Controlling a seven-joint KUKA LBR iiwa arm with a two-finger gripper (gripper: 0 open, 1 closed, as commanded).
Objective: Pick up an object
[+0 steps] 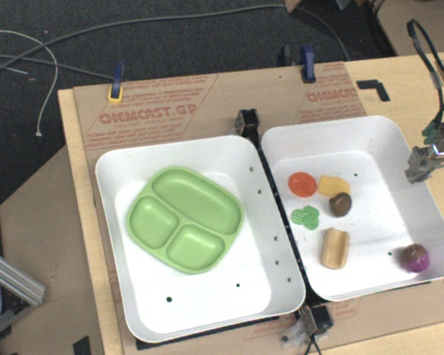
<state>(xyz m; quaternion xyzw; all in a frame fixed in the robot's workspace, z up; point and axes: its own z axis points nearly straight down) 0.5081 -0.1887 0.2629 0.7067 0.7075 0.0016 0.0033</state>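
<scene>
Looking down on the desk (196, 107), we note two shallow white bins side by side. The left bin (141, 305) holds a green divided plate (184, 219) with three compartments, lying flat and a little turned, toward the bin's upper half.

The right bin (380, 144) carries the small things. An orange round piece (302, 184) sits near the upper left of the bin floor. Just to its right is a yellow piece (332, 185), and touching the yellow piece's lower right edge is a dark brown ball (340, 204). Below the orange piece lies a small green leafy piece (306, 217). A tan cylinder (334, 248) lies lower down, near the middle of the floor, tilted slightly. A purple ball (414, 258) rests apart from the rest, in the lower right corner against the wall.

The hand (424, 160) hangs at the right rim of the right bin, roughly level with the orange piece, well apart from every object (the nearest is the brown ball). It is small and metallic in this view; we cannot tell how far it stands open, and we see nothing in it.

Two clamps (117, 82) grip the far edge of the desk board, and loose cables (28, 60) trail on the dark floor beyond.
</scene>
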